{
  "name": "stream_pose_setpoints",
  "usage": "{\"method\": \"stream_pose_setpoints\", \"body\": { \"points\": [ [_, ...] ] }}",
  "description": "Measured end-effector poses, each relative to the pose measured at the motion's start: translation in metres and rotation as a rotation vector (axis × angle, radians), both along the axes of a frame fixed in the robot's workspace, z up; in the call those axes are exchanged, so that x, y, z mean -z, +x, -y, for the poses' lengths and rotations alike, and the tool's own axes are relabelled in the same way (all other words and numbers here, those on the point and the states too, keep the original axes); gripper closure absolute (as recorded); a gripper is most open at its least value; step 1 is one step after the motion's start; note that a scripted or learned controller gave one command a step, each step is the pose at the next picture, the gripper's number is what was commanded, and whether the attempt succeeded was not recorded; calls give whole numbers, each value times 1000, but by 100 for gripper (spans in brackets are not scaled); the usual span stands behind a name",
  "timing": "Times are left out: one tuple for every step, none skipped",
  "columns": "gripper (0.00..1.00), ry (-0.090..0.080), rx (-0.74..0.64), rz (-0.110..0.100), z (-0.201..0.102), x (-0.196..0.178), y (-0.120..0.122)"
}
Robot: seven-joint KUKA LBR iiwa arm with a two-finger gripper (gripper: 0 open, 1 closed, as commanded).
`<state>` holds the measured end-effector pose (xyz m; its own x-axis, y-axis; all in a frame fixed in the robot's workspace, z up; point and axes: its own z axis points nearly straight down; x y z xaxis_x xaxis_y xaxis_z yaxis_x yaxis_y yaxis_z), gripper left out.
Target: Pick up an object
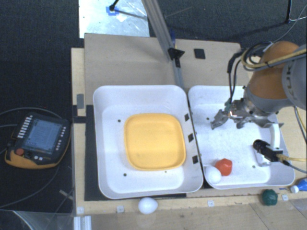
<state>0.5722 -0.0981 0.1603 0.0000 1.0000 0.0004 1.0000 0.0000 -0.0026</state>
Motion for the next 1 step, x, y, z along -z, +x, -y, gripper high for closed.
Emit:
{"method": "stream_pose_setpoints", "body": {
  "points": [
    [0, 0, 1, -1, 9, 48, -5]
  ]
}}
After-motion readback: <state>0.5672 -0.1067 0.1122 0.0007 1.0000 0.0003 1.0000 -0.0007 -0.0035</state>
